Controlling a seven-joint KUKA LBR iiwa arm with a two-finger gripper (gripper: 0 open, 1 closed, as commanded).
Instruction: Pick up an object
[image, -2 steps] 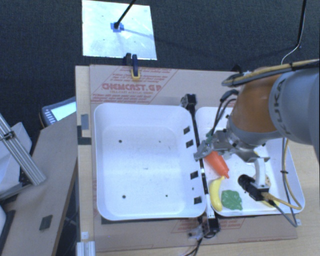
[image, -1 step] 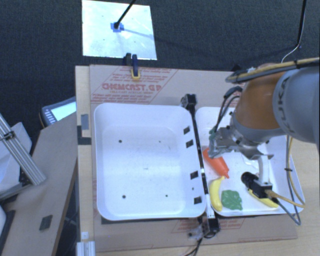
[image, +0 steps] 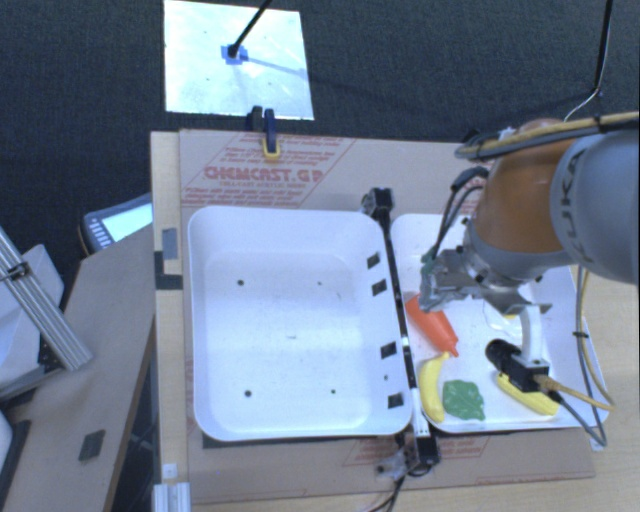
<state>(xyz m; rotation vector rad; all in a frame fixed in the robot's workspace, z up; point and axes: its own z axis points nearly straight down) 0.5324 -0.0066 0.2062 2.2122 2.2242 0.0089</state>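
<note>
The arm (image: 555, 200) runs off the right edge; it hides much of the right bin (image: 415, 238). The end effector (image: 432, 297) covers one end of the orange carrot (image: 438, 329).

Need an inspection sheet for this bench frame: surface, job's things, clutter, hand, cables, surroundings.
Surface: left bin and right bin side by side on printed cardboard.
Job's things: orange carrot-like piece, yellow banana and green lump, all in the right bin, toward its left wall.
Clutter: nothing seen.
Grippers: hand low in the right bin, just above the orange carrot-like piece.
Cables: black cable drops from top right toward the arm.
Surroundings: yellow clamp on the cardboard's far edge; aluminium rail at left.
</note>
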